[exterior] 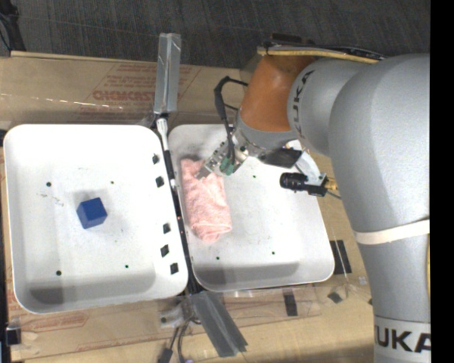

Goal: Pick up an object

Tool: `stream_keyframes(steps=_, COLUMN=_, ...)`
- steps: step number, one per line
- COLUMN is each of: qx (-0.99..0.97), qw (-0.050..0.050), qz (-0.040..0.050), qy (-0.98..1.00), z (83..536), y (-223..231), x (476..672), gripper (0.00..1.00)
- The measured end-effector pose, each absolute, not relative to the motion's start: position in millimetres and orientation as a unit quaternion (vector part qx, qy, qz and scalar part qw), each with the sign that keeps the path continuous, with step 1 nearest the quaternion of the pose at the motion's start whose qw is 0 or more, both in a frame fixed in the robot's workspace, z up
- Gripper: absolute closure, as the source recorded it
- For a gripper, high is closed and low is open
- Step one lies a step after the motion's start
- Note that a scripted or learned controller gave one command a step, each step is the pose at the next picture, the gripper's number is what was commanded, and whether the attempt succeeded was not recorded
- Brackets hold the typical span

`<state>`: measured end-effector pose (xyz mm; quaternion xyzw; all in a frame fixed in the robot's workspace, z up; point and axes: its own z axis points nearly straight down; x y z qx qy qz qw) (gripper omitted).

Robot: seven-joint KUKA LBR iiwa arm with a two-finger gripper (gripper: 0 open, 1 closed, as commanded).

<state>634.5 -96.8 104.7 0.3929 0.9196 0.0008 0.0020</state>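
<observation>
Where right bin (303, 240) holds pink cloth (206, 199), gripper (221, 162) touches cloth's top end; finger state cannot be told. Blue cube (91, 212) in left bin (30, 278).

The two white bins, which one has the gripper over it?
The right bin, the one holding the pink cloth. The gripper sits at the cloth's upper end. The left bin holds just a blue cube.

Two white bins (30, 278), one blue cube (91, 212), one pink cloth (206, 200).
</observation>
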Motion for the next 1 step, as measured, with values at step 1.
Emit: stream_keyframes(steps=1, qx=0.393, qw=0.000, qz=0.0000, qy=0.919, z=192.4, y=-82.6, x=641.0, gripper=1.00)
